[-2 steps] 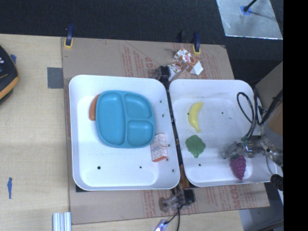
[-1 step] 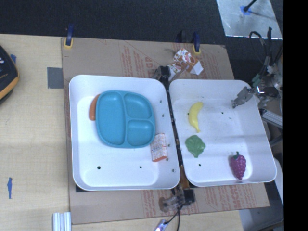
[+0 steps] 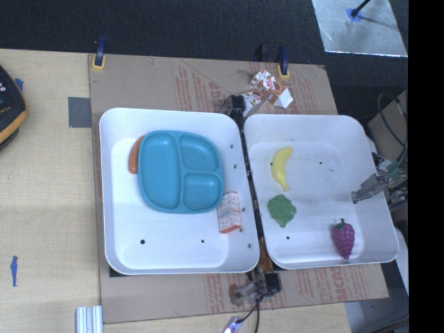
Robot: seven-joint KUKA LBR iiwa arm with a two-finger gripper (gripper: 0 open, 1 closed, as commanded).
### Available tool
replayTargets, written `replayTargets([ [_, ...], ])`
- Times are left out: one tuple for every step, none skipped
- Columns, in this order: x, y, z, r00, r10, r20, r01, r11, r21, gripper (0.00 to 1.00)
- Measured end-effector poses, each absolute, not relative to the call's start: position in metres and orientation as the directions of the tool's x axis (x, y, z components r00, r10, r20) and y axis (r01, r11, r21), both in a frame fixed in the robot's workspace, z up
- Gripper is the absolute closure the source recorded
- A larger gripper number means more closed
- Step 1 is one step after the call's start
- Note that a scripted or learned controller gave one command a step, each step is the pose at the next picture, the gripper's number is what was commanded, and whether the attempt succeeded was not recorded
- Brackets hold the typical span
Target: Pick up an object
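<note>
The 2 white bins sit side by side on a sheet of cardboard. The left bin holds a blue divided plate with an orange object tucked under its left edge, and a small printed packet lies just beside the plate's lower right corner, near the bin's right wall. The right bin holds 3 things: a yellow banana in the upper left part, a green leafy piece just below it, and a purple bunch of grapes near the lower right corner. The gripper reaches in low over the right bin's right edge, pointing left; whether it is apart or together cannot be told. Nothing is seen between its tips. The grapes lie below it and near, the banana and green piece well apart to its left.
</note>
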State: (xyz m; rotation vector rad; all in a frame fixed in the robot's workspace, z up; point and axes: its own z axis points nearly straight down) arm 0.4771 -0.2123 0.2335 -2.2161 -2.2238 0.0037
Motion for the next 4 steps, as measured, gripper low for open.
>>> replayTargets([
  [0.56, -0.212, 0.262, -0.004, 1.0, 0.0, 1.0, 0.004, -0.001, 0.0],
  [0.475, -0.212, 0.163, -0.004, 1.0, 0.001, 1.0, 0.004, -0.005, 0.0],
  [0.559, -0.212, 0.233, -0.004, 1.0, 0.0, 1.0, 0.004, -0.001, 0.0],
  [0.657, -0.212, 0.267, -0.004, 1.0, 0.0, 1.0, 0.004, -0.001, 0.0],
])
